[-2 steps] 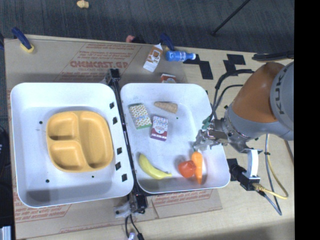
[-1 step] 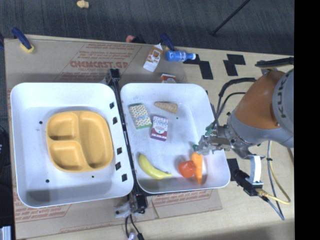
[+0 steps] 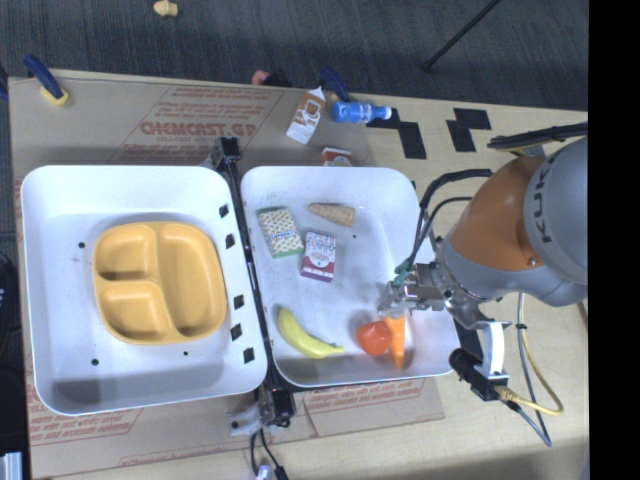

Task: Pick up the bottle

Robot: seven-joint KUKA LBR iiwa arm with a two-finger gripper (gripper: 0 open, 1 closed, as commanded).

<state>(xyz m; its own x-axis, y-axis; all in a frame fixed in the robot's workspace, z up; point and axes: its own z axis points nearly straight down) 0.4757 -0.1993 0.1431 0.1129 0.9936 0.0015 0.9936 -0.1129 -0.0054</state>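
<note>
The gripper [image 3: 400, 303] hangs over the right-hand part of the right bin [image 3: 262, 183], near its lower right corner, and whether it is open or shut cannot be told from this angle; nothing can be seen in its grasp. The grey arm [image 3: 520, 238] with its orange band reaches in from the right behind it.

Far to the gripper's left, in the left bin [image 3: 40, 198], lies a yellow divided plate [image 3: 160, 280]. Nearer, in the right bin, a patterned packet [image 3: 280, 232] sits up and to the left of the gripper, and a small red-and-white carton [image 3: 319, 256] lies just beside that packet, between it and the gripper. A tan cone-shaped piece [image 3: 331, 213] lies above the carton, up and left of the gripper. A banana [image 3: 305, 335] rests down and to the left of the gripper by the bin's lower wall. Directly below the gripper, very near it, are a red tomato-like piece [image 3: 374, 338] and an orange carrot-like piece [image 3: 399, 341], touching each other.

The bottle [image 3: 358, 113], blue with a clear end, lies on its side on the cardboard outside the bins, well above the gripper and slightly left of it. A small carton [image 3: 306, 116] lies just left of the bottle.
</note>
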